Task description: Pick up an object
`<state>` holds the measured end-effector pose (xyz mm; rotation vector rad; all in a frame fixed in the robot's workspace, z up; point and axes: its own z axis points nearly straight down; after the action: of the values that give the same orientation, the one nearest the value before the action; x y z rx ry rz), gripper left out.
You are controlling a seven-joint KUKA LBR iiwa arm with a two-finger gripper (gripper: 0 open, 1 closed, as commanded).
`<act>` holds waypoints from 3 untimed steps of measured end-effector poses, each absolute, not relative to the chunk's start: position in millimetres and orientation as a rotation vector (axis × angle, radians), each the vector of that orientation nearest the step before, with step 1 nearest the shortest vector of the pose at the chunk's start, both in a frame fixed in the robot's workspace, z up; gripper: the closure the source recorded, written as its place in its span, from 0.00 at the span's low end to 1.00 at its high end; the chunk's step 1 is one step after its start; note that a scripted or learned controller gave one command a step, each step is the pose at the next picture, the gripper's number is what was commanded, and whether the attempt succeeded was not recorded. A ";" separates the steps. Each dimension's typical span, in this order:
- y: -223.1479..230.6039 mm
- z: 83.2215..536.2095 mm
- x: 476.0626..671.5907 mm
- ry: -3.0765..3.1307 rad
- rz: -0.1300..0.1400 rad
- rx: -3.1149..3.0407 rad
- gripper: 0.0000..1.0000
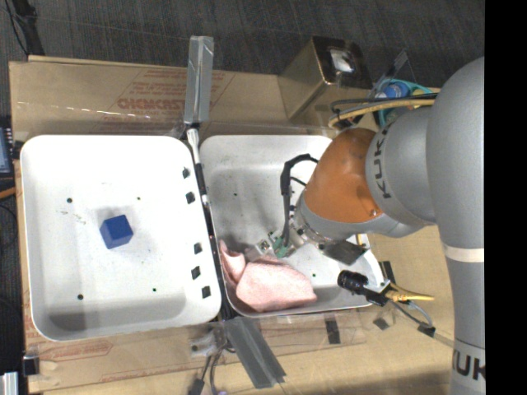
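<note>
You will find the gripper (278,245) low in the right bin (247,159), at the upper edge of the pink cloth (272,285). Whether its fingers are open or closed cannot be determined; the wrist hides them. The cloth is soft, crumpled and pale pink, bunched against the bin's near wall. A blue cube (116,230) sits in the left bin (49,163), well apart.

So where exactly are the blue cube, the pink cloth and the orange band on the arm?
blue cube (117,230): camera view, its top face.
pink cloth (272,286): camera view, middle of the folded fabric.
orange band (346,179): camera view, its curved upper surface.
</note>
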<state>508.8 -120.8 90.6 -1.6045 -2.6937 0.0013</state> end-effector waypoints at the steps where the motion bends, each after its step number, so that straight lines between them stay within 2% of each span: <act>1: -100.9 97.7 497.0 -2.653 0.003 -1.668 0.00; 2: -101.0 97.7 497.0 -2.653 0.003 -1.669 0.00; 3: -97.9 91.0 545.0 -2.576 0.005 -1.791 0.00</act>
<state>545.0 -97.9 91.0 -1.7915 -2.5757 0.0048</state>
